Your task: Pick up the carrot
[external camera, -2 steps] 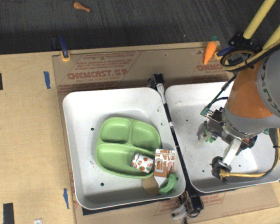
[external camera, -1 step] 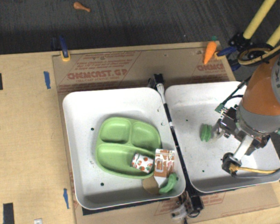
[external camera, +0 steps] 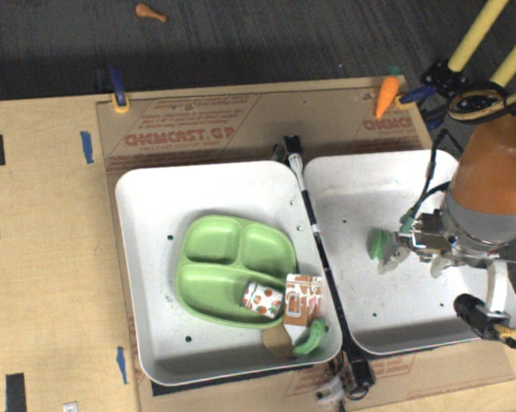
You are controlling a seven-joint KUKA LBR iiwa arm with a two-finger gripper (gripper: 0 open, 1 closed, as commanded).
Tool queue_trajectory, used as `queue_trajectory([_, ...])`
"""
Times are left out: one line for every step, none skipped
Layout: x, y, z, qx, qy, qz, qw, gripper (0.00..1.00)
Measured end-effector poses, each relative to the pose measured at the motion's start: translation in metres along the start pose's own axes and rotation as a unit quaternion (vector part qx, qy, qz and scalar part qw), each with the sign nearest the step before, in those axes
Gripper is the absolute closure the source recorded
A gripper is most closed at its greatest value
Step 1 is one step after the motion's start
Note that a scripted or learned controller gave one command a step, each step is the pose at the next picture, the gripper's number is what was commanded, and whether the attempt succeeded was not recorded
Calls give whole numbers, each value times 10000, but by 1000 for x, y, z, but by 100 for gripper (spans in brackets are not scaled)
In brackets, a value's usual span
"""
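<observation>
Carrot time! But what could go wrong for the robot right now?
1. The carrot lies outside both bins, on the cardboard behind the right bin, while the hand is down inside that bin, so it may close far from the carrot.
2. A small green thing sits right at the hand; the robot might grab that instead.
3. The carrot rests near the cardboard's back edge, so a clumsy push could knock it off.
</observation>
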State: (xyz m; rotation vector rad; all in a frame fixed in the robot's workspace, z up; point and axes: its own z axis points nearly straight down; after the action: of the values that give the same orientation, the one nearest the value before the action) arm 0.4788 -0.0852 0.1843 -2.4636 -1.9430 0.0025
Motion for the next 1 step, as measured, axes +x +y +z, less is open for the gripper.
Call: queue_trajectory([44, -10, 0, -19, 0, 2520, 9677, 0])
